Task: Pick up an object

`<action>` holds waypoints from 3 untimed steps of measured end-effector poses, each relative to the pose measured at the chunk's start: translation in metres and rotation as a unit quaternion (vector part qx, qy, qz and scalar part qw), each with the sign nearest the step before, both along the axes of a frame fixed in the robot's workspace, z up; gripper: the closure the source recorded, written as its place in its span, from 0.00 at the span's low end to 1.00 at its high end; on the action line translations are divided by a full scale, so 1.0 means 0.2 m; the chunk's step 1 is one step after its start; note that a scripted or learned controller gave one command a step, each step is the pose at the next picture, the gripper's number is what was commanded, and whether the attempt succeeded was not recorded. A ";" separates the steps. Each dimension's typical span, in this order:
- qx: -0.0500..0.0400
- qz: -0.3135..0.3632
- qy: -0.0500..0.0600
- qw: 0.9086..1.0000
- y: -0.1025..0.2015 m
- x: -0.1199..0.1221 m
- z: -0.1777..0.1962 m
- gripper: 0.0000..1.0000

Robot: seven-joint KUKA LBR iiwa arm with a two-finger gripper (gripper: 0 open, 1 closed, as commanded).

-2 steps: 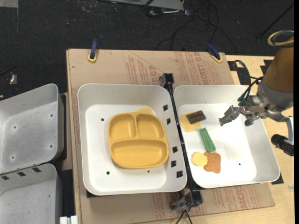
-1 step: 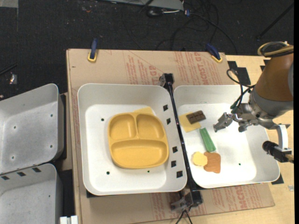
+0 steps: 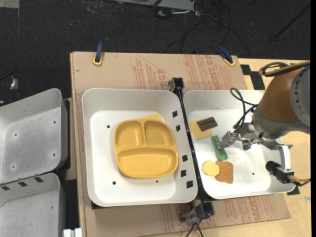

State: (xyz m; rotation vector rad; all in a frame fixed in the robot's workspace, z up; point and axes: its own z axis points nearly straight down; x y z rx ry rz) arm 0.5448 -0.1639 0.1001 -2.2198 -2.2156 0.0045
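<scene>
The right bin (image 3: pixel 256 181) holds several small items. A green stick-like piece (image 3: pixel 218 148) lies near the bin's middle left. A yellow round piece (image 3: pixel 211 168) and a brown piece (image 3: pixel 225 172) touch each other near the front left. A tan square with a dark brown bar on it (image 3: pixel 205 126) lies at the back left. My gripper (image 3: pixel 229 138) hangs low over the right bin, just right of the green piece's upper end. Nothing is visibly held in it.
The left bin (image 3: pixel 98 132) holds a yellow divided plate (image 3: pixel 146 148). A black divider (image 3: pixel 185 137) runs between the bins. The arm's orange band and grey body (image 3: pixel 281 112) cover the right bin's back right part. Grey metal panels (image 3: pixel 29 132) lie left of the bench.
</scene>
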 end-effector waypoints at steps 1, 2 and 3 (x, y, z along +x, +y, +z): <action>-0.001 0.000 -0.004 1.000 0.00 0.01 -0.03 0.00; -0.001 0.000 -0.006 1.000 0.00 0.01 0.03 1.00; -0.002 0.002 -0.005 1.000 0.00 0.06 0.26 1.00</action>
